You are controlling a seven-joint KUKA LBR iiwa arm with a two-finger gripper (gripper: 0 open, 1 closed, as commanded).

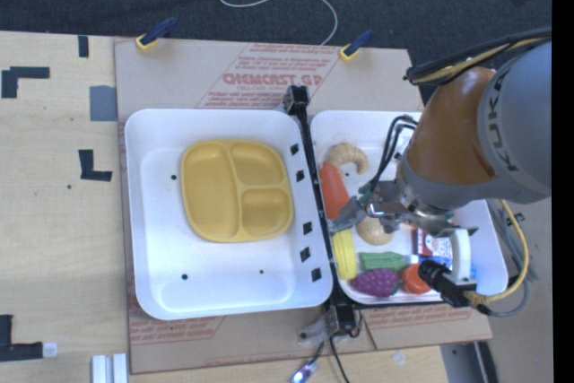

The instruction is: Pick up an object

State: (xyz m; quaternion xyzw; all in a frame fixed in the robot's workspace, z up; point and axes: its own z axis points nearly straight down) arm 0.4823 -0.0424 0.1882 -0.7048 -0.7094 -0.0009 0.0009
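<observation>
Two white bins: left bin [148,193], right bin [489,260]. One yellow divided plate [238,190]. Toy food: one croissant [348,157], one carrot [334,190], one corn cob [343,254], one grape bunch [375,283], one green vegetable [382,261], one tomato [414,279].

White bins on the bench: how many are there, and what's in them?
2. The left bin holds a yellow divided plate; the right bin holds toy food beneath the arm, which may hide more.

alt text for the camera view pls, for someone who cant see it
A grey and orange robot arm reaches from the right over the right white bin, its pincer low among toy foods: an orange carrot, corn, purple grapes and a croissant. The left white bin holds a yellow divided plate.
</observation>
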